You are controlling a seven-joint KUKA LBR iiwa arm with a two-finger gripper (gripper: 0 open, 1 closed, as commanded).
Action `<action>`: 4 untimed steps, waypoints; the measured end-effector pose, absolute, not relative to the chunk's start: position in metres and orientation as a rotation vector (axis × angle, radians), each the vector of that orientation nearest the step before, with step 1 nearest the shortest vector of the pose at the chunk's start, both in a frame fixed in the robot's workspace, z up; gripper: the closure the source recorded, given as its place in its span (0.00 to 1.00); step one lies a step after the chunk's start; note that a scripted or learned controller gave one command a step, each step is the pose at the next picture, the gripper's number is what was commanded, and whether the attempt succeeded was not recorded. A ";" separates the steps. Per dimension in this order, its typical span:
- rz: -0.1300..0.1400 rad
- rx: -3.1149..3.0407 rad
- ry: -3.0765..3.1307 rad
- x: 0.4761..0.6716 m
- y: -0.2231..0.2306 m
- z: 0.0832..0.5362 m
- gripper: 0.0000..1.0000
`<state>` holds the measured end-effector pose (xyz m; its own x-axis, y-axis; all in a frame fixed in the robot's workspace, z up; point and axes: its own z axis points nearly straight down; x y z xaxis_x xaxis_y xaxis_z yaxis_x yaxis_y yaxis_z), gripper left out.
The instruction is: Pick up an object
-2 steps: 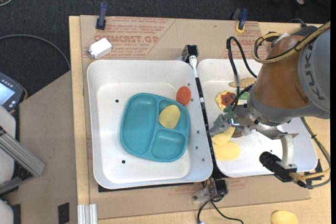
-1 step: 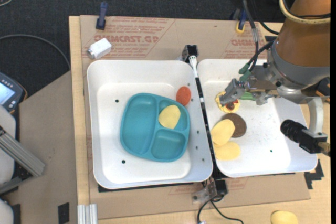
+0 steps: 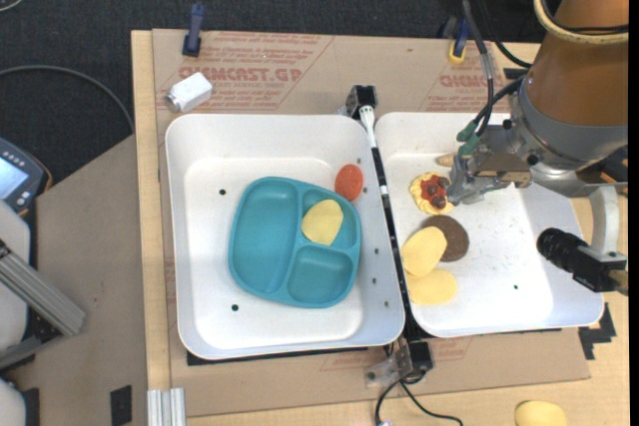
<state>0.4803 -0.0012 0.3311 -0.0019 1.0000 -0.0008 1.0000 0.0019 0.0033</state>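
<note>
2 white bins (image 3: 190, 214) side by side; arm (image 3: 584, 65) over right bin; teal tray (image 3: 265, 244) in left bin; gripper (image 3: 461, 187) low at red-yellow toy (image 3: 431, 193), right bin's far left; grip state: cannot tell

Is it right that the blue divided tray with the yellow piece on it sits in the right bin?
Not quite. The camera view shows the blue divided tray, with the yellow piece on it, in the left bin, not the right one.
</note>
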 end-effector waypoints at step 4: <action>-0.005 2.215 2.225 0.605 0.142 0.334 1.00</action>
<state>0.6049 0.1424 0.3339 -0.0046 1.0000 -0.0039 1.0000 0.0046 -0.0006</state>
